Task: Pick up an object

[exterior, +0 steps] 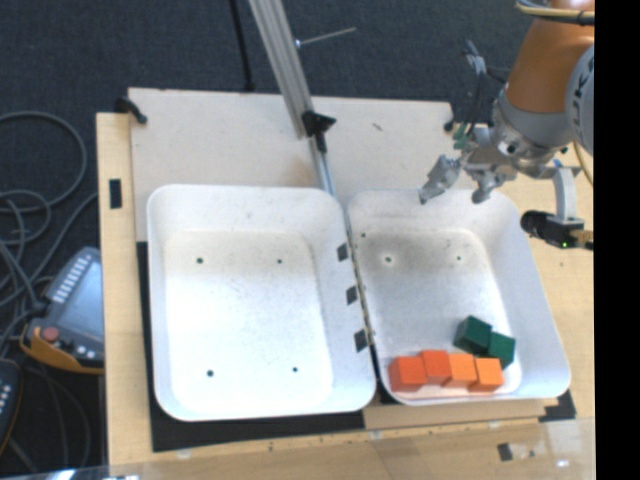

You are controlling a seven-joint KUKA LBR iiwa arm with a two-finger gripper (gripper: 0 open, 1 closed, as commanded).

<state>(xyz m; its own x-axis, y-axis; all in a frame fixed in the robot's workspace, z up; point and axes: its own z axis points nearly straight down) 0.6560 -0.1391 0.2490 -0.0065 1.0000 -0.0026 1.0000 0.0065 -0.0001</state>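
The gripper (458, 182) hangs over the upper edge of the right bin (530, 278), its two fingers spread and holding nothing. The orange blocks (445, 370) lie well apart from it, toward the bottom of the frame, in a row running left to right. Two green blocks (486, 338) sit just above them. All look hard, matte and square-edged

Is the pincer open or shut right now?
Open: the pincer has its two fingers spread apart with bare bin floor between them, above the right bin's far edge.
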